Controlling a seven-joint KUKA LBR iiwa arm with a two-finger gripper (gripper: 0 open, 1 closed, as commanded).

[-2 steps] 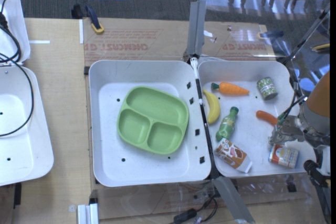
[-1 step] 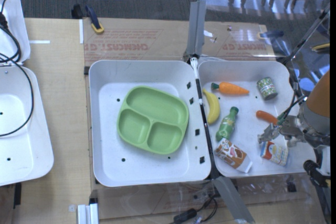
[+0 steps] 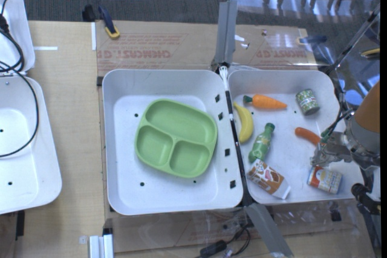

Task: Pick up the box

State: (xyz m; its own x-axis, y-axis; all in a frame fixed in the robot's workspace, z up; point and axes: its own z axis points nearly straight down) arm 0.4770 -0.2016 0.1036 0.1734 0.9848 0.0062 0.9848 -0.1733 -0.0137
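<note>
Two small box-like cartons lie in the right bin [image 3: 284, 78]. A brown, red and white box [image 3: 266, 178] rests tilted near the bin's front edge. An orange and white box [image 3: 325, 180] lies at the front right corner. My gripper [image 3: 325, 154] hangs just above and slightly behind the orange and white box, close to its top edge. Nothing shows as lifted off the bin floor.
The right bin also holds a carrot [image 3: 268, 102], a banana [image 3: 244, 122], a green bottle [image 3: 262, 142], a green can [image 3: 308, 101] and a small orange-red piece [image 3: 307, 135] next to the gripper. A green divided plate [image 3: 176, 138] lies in the left bin [image 3: 118, 130].
</note>
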